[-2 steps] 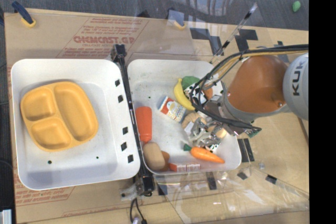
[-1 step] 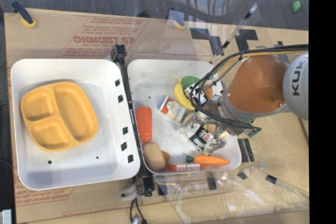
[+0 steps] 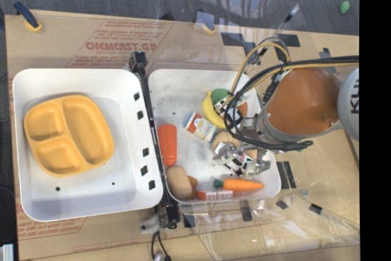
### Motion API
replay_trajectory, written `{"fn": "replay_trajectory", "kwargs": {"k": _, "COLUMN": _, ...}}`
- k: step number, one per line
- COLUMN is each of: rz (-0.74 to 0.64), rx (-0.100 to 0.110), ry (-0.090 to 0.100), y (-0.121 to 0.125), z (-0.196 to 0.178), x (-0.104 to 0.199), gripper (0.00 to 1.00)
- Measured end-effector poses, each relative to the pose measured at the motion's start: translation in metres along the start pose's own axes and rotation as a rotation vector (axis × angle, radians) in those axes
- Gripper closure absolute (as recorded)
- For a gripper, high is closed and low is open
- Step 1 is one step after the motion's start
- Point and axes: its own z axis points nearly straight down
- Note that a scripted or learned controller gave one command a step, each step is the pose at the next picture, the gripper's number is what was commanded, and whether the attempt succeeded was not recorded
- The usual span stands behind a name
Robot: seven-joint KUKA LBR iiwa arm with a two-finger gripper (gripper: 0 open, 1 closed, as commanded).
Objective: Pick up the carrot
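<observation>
even, bright light from overhead; glare streaks the clear sheet (image 3: 244, 6) near me; my shadows stay soft.

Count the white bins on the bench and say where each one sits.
2. One white bin sits on the left, holding a yellow tray; the other white bin is beside it on the right, under the gripper.

Glossy plastic carrot (image 3: 243, 184) — smooth white bin (image 3: 183, 85), matt yellow plastic tray (image 3: 67, 133).
</observation>
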Motion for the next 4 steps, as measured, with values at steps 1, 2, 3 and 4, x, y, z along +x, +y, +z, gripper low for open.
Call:
{"fn": "replay_trajectory", "kwargs": {"k": 1, "rz": -0.299, "rx": -0.006, "ry": 0.001, "y": -0.001, "z": 0.025, "x": -0.002, "gripper": 0.0}}
{"fn": "replay_trajectory", "kwargs": {"k": 2, "rz": -0.717, "rx": -0.003, "ry": -0.002, "y": 0.017, "z": 0.025, "x": 0.008, "gripper": 0.0}}
{"fn": "replay_trajectory", "kwargs": {"k": 3, "rz": -0.72, "rx": -0.002, "ry": -0.005, "y": 0.016, "z": 0.015, "x": 0.006, "gripper": 1.0}}
{"fn": "replay_trajectory", "kwargs": {"k": 4, "rz": -1.081, "rx": -0.002, "ry": 0.001, "y": 0.022, "z": -0.073, "x": 0.0, "gripper": 1.0}}
